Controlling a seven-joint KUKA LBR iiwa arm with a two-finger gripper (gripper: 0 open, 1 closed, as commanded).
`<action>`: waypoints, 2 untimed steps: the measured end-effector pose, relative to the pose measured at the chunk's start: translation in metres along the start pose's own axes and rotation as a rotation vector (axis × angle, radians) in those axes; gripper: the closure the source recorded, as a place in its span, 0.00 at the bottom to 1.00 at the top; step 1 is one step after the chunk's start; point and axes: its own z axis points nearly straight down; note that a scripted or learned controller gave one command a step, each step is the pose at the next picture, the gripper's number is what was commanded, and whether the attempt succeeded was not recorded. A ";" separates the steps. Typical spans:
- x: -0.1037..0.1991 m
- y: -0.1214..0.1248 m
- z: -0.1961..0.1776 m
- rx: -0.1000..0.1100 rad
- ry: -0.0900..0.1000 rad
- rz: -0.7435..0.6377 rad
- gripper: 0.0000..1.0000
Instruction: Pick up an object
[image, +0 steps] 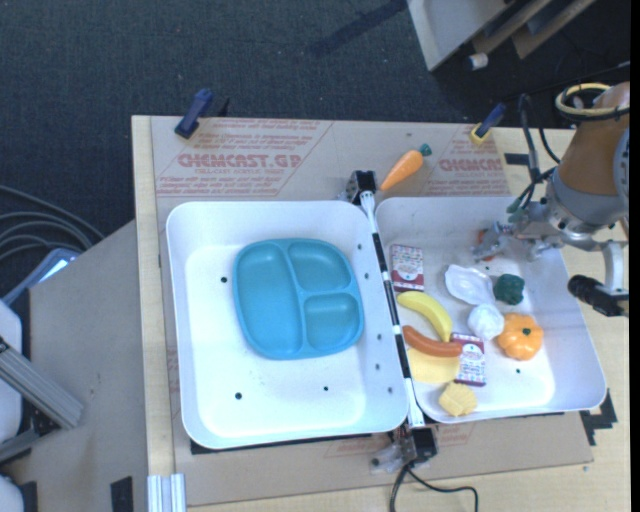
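A: Objects sat clustered in the right bin (570, 385): banana (425, 312), sausage (432, 346), yellow slab (430, 368) under it, small yellow block (458, 400), orange pumpkin-shaped piece (520, 337), green piece (509, 289), two white pieces (466, 283) (486, 321), two small red-and-white packets (406, 267) (470, 360).

B: Left bin?

A: Left bin (200, 380) carried one blue divided plate (298, 297), three compartments, lying flat near the middle.

B: Hand?

A: Hand (497, 243) was over the back of the right bin, just beside the upper white piece and the green piece. Nothing visible between its fingers. Too blurred and small to tell how wide they stood.

B: Arm?

A: Arm (590, 165) came in from the right, orange band above the wrist.

B: Counter?

A: Counter (250, 160) was brown board printed with red lettering. Bins side by side, touching along the middle seam. A toy carrot (404, 168) lay on the board behind the seam, outside both bins. Blue clamps at the back edge, one left (193, 114), one right (487, 123). Black clip (360, 184) at the back of the seam.

B: Room?

A: Dark carpet floor (100, 60) beyond the counter. Grey cables (40, 215) on the left, an aluminium rail (35, 385) at lower left. Beige boxy structure (480, 30) at top right.
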 end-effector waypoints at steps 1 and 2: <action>-0.005 0.037 0.021 0.015 0.020 -0.001 0.00; -0.010 0.037 0.010 0.004 0.005 -0.001 1.00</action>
